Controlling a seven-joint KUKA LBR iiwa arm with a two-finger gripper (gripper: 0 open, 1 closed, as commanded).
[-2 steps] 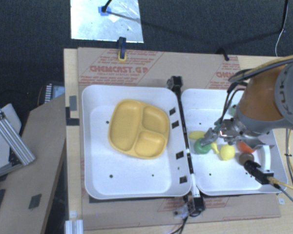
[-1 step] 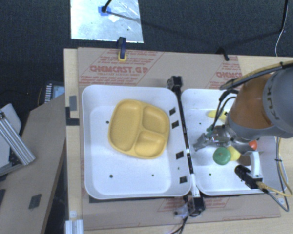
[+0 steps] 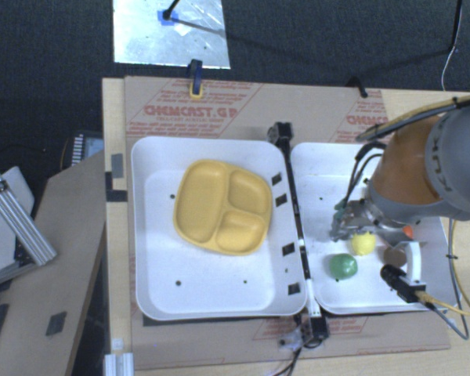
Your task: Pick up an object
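Grey arm (image 3: 458,155) enters from the view's right, bent downward, orange band (image 3: 403,167) sitting just above the wrist. Wrist points down and left. Gripper (image 3: 346,224) is low, at the arm's left end, dark cables looping over it. Finger detail too small and cluttered to read.
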